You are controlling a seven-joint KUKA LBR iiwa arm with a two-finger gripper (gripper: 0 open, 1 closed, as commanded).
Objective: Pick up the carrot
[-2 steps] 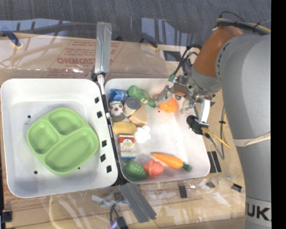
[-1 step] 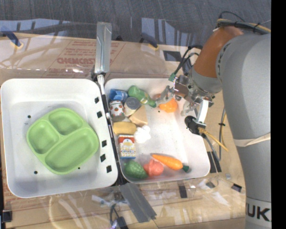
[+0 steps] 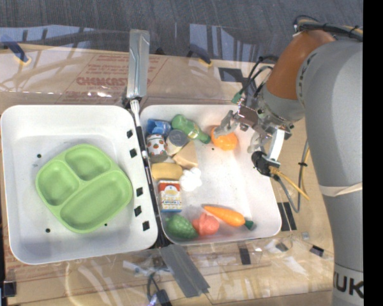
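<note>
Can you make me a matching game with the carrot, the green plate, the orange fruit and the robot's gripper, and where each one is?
Things:
1. carrot
2. green plate
3. orange fruit
4. gripper

Places:
A. in the left bin
B. near the front edge of the right bin
C. right above the orange fruit
D. near the back of the right bin

Pairs: 1-B, 2-A, 3-D, 4-C

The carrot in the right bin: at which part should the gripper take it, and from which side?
Probably the thick orange middle of the carrot, from above, fingers closing across its width. It lies flat, nearly parallel to the bin's front wall, with a red item touching its left end.
</note>
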